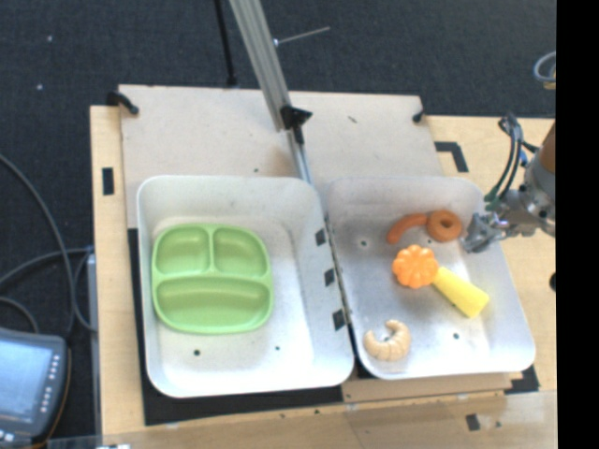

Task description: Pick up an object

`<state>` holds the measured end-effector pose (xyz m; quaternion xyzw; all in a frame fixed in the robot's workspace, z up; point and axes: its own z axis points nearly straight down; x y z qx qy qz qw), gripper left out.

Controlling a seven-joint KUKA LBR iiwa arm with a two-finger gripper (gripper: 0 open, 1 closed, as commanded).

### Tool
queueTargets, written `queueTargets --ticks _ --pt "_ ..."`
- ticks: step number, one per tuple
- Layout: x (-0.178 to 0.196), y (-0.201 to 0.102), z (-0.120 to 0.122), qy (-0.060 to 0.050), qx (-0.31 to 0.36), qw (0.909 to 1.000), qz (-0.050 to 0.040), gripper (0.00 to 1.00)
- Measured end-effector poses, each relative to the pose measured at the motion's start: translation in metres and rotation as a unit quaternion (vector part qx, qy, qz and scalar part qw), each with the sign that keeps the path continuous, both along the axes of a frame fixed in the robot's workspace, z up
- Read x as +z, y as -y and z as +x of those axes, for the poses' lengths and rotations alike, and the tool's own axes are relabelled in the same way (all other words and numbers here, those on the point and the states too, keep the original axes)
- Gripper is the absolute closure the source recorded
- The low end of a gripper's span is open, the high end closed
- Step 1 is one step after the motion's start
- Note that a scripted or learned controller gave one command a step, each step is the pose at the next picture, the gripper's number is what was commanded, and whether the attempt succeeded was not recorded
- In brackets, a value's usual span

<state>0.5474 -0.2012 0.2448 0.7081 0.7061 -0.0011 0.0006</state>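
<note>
The right bin [496,340] holds several toy foods. An orange sausage [406,226] lies beside a brown doughnut [445,224] near the bin's far side. Below them sit an orange pumpkin-like piece [415,267] and a yellow corn-like block [460,292]. A tan croissant [388,340] rests near the front left corner. My gripper [479,233] hangs at the bin's right side, just right of the doughnut, with nothing seen between its fingers.
The left bin [159,368] carries a green divided plate [212,278]. A slanted metal rail [265,59] runs from the top down to the gap between the bins. A screen device [28,382] sits at the bottom left, off the bench.
</note>
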Motion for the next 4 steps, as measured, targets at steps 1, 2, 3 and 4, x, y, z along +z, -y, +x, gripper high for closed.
queueTargets --ticks 1,2,3,4 --pt "-0.026 -0.027 -0.011 0.000 0.003 1.0000 0.0007 1.00" --pt "-0.030 -0.071 -0.020 0.001 0.004 1.0000 0.0013 1.00" --pt "-0.044 -0.081 -0.018 0.000 0.003 1.0000 0.0005 1.00" --pt "-0.044 -0.214 -0.021 0.000 0.007 1.0000 0.0030 1.00"
